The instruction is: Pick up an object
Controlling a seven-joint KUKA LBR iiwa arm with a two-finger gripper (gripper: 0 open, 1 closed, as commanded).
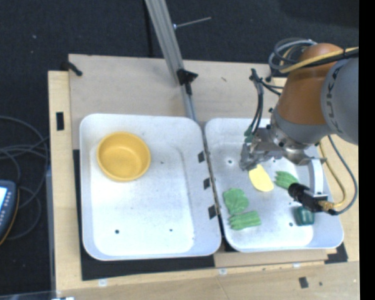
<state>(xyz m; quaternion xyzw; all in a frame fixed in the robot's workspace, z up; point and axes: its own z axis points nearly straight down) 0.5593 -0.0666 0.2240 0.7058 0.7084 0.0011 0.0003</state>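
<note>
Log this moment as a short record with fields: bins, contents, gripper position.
left bin: yellow bowl
right bin: yellow piece, two green pieces, green piece by the arm, small teal item
gripper: over right bin, just above the yellow piece
grasp: cannot tell

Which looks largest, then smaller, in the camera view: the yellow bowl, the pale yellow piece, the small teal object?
1. Yellow bowl, in the left bin: clearly largest.
2. Pale yellow piece, in the right bin, below the gripper.
3. Small teal object: smallest, though partly hidden by arm hardware, so its full extent is unsure.
</note>
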